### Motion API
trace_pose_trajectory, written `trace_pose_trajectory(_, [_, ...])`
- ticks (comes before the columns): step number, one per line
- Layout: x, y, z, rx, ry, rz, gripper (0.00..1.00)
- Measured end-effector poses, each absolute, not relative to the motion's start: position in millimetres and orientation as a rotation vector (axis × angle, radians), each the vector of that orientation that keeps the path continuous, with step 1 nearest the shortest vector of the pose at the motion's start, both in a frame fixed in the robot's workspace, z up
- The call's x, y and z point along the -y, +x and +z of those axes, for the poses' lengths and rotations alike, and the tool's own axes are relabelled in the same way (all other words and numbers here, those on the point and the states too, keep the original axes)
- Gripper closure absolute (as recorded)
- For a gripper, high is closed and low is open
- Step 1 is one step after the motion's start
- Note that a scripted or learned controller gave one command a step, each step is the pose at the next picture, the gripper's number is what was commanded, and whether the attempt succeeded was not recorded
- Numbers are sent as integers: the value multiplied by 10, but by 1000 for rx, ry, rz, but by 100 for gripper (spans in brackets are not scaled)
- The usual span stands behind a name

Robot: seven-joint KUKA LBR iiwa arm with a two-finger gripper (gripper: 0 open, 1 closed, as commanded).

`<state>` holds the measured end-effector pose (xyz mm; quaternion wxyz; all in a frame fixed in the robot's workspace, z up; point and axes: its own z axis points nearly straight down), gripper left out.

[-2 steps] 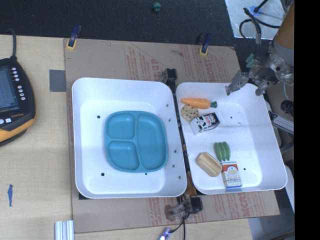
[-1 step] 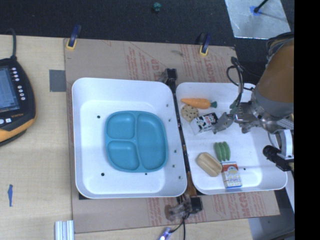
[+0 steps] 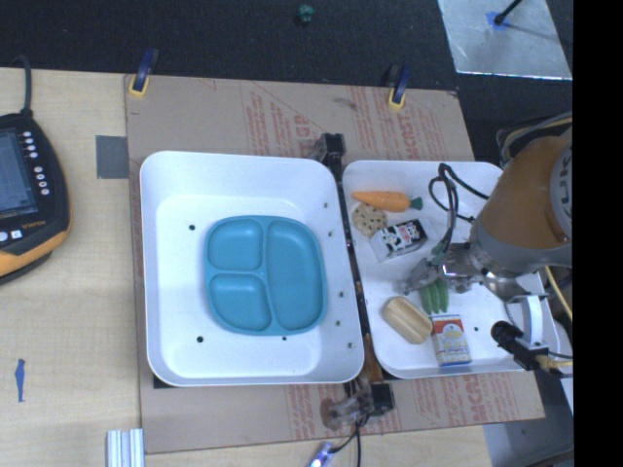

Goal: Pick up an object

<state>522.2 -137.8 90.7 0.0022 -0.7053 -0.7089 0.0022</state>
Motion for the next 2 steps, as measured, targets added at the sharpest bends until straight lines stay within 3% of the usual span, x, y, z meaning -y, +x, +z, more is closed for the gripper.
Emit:
trace_pose_trajectory(1, [1389,5226,1013,2228,-2210,9,100])
trace_pose_trajectory(2, [429,5584,1922,2226,-2214,1,100])
